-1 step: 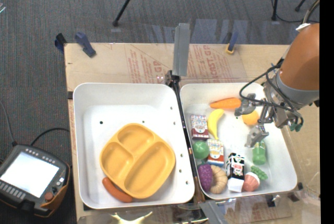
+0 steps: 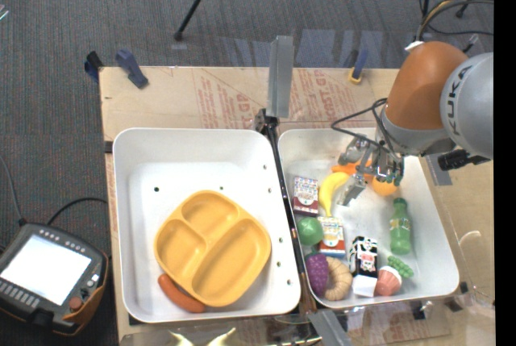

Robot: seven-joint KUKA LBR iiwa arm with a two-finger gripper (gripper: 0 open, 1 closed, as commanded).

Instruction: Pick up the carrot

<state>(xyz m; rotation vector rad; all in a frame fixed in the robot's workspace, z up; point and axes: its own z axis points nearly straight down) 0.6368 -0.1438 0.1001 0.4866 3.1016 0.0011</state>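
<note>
Carrot (image 2: 387, 186), as far as I can make out, is the smooth orange thing lying right under my gripper (image 2: 367, 175) in the right bin (image 2: 429, 256). Its rounded end pokes out on the side of me toward the arm, and a smaller patch of orange shows on my far side, next to the banana. My own wrist hides the middle of it, so I cannot tell whether I am set wide, narrow, or closed on anything.

Just beyond me, away from the arm, lies the banana (image 2: 330, 191), curved, glossy and yellow. Past it is a small printed card box (image 2: 305, 195), flat-faced and square-edged. Toward the camera from me stands a green plastic bottle (image 2: 400, 227), slim and shiny. Further that way are a cow-patterned carton (image 2: 365, 254), a bunch of knobbly purple grapes (image 2: 317, 272) and a tan ring like a doughnut (image 2: 339, 278).

Well away from me, in the left bin (image 2: 129, 151), sits a yellow divided plate (image 2: 214, 248), matte with three compartments. A reddish sausage shape (image 2: 181, 294) lies against its near edge.
</note>
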